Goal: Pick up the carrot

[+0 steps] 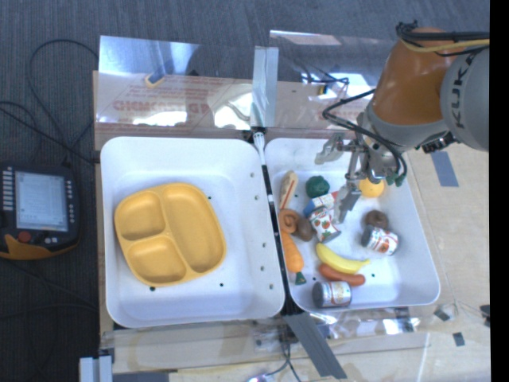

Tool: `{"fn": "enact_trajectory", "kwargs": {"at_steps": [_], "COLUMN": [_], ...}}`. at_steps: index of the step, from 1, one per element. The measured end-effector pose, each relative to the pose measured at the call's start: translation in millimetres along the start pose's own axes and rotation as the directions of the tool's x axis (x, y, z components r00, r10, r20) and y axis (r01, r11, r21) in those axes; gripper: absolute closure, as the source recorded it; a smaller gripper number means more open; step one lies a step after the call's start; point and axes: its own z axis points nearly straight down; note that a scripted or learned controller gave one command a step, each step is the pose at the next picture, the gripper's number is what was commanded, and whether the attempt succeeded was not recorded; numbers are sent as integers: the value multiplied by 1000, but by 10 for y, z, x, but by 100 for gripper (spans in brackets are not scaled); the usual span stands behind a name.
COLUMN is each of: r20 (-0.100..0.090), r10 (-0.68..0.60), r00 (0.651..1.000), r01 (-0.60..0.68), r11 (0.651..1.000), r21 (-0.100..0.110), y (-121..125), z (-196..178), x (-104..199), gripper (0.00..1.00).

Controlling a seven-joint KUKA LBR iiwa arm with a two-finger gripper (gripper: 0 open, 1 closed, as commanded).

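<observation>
While my pincer [350, 193] hangs spread, pinching nothing, over right bin [413, 293], I see carrot [293, 255] lying well below-left of it.

I work in a robot lab: my control pendant [38, 211] on grey carpet [199, 6], loose cables [48, 62].

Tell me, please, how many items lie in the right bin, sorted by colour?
Orange: 1, the carrot
Yellow: 2, banana, lemon
Green: 1
Red: 1
Brown: 2
Cans and cartons: 4
Tan stick: 1
Total: 12
</observation>
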Motion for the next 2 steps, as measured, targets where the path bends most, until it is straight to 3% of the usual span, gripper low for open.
{"fn": "enact_trajectory", "kwargs": {"at_steps": [1, 2], "r20": [-3, 8], "r10": [-2, -64], "r00": [1000, 998], "r01": [2, 64], "r11": [1000, 998], "r21": [0, 1], "y": [-834, -1159], "z": [502, 962], "x": [-211, -134], "gripper": [0, 0]}}
